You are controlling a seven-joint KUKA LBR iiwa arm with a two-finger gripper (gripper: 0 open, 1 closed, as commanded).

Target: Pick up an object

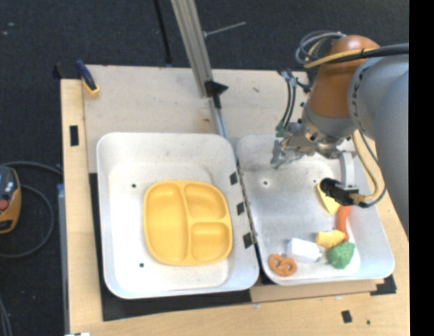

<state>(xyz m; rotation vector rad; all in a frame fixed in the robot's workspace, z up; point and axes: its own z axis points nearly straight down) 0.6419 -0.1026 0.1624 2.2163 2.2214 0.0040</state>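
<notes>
Sitting along the near edge of the right bin point(273, 187): a brown pretzel-shaped piece point(282, 264), a white block point(303, 249) just beside it, then a yellow piece point(330, 239) touching a green broccoli-like piece point(341, 255). An orange carrot-like piece point(342, 219) stands just behind those, and a yellow banana-like piece point(329, 198) lies by the right wall, partly under a black cable end. Left bin point(119, 159) holds a yellow divided tray point(187, 222), flat, roughly centred. Further back, gripper point(281, 154) hangs over the far-left part of the right bin, well apart from all the pieces; nothing visible between its fingers, opening too small and blurred to call. Orange band of the arm point(336, 82) is above it. A metal post point(192, 40) stands on the bench point(133, 96) at the far side.
</notes>
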